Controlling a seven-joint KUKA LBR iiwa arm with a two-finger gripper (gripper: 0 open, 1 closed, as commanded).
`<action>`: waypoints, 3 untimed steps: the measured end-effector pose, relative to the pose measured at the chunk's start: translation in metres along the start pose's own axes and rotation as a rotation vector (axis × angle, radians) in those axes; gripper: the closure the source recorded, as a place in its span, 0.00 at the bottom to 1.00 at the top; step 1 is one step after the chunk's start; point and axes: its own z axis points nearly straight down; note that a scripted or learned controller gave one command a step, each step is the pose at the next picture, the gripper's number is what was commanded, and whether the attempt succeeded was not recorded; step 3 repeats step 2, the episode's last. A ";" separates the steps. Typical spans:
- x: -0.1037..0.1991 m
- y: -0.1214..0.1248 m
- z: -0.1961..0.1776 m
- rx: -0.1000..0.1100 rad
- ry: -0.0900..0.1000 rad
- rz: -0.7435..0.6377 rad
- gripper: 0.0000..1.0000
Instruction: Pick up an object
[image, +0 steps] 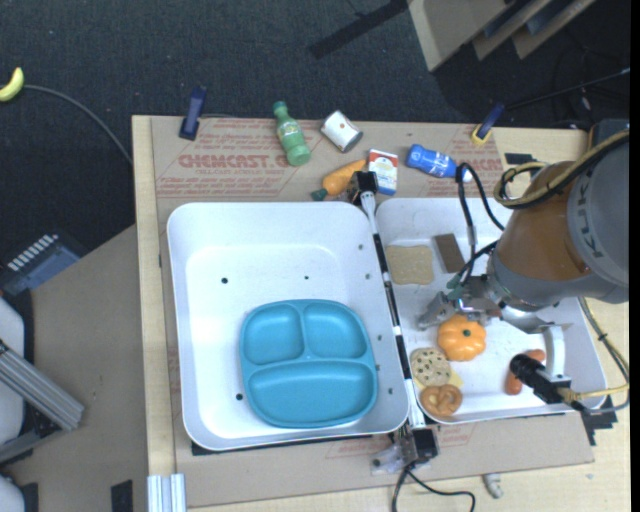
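In the right bin (590, 352) my gripper (448, 308) is low near the middle, just above and left of an orange pumpkin (461, 339). The pumpkin lies on the bin floor close under the gripper; whether they touch I cannot tell. A tan bread slice (410, 263) and a brown block (447, 250) lie at the back of this bin. Near the front left corner sit a chocolate-chip cookie (430, 367) and a brown pretzel (441, 400). A small orange-red piece (515, 381) rests at the front right. The arm hides part of the bin's right side.
The left bin (200, 250) holds a blue divided plate (307, 361). Behind the bins on the bench lie a green bottle (292, 134), a white can (341, 130), a small carton (382, 170), a blue can (431, 160) and an orange toy (342, 180).
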 end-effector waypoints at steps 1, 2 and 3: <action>0.000 0.001 -0.010 -0.003 -0.001 0.001 1.00; 0.060 0.038 -0.101 -0.004 0.000 -0.003 1.00; 0.060 0.038 -0.101 -0.004 0.000 -0.003 1.00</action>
